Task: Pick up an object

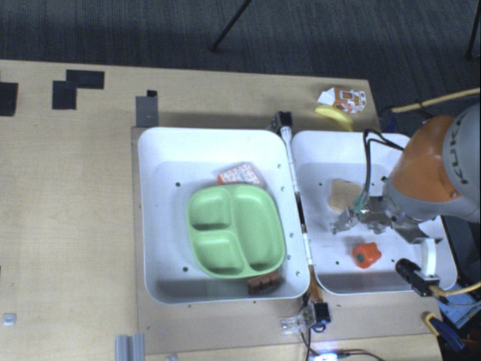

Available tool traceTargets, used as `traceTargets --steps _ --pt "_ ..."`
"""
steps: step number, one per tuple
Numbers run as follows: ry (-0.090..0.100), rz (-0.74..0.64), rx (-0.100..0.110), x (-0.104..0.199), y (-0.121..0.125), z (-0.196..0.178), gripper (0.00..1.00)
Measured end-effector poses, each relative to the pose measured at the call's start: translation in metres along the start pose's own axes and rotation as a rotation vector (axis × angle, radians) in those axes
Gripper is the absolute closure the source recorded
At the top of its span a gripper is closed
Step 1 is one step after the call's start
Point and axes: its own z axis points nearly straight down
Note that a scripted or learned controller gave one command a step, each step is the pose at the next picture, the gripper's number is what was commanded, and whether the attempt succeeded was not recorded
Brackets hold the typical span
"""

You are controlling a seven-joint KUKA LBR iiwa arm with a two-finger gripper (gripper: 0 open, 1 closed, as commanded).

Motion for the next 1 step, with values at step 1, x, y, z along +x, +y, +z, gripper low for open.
traceTargets --steps 1 --pt "0.0 0.001 0.004 0.0314 0.0213 0.012 0.0"
